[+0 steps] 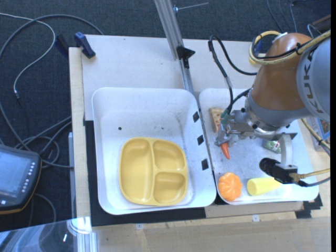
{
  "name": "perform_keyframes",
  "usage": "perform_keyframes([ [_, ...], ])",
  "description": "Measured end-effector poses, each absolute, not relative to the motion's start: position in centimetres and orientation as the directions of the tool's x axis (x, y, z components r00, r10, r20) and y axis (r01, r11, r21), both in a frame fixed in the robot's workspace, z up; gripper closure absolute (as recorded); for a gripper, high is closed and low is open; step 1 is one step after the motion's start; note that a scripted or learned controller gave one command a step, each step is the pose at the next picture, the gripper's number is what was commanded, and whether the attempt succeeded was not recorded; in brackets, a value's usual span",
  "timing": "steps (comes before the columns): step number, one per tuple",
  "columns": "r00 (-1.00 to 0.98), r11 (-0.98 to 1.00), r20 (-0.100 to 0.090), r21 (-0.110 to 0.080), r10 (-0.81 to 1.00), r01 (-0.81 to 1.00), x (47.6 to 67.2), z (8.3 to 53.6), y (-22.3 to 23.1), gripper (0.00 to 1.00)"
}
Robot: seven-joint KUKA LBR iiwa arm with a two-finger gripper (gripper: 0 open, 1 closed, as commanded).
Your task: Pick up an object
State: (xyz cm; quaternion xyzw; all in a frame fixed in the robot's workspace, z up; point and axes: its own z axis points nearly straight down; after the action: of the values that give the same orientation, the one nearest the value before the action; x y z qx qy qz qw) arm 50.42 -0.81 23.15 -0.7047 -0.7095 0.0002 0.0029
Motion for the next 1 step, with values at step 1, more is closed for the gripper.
perform_keyframes([
  [1,-0.006,0.006,0.004,-0.005,1.0,1.0,49.9,22.35,4.5,1.0],
])
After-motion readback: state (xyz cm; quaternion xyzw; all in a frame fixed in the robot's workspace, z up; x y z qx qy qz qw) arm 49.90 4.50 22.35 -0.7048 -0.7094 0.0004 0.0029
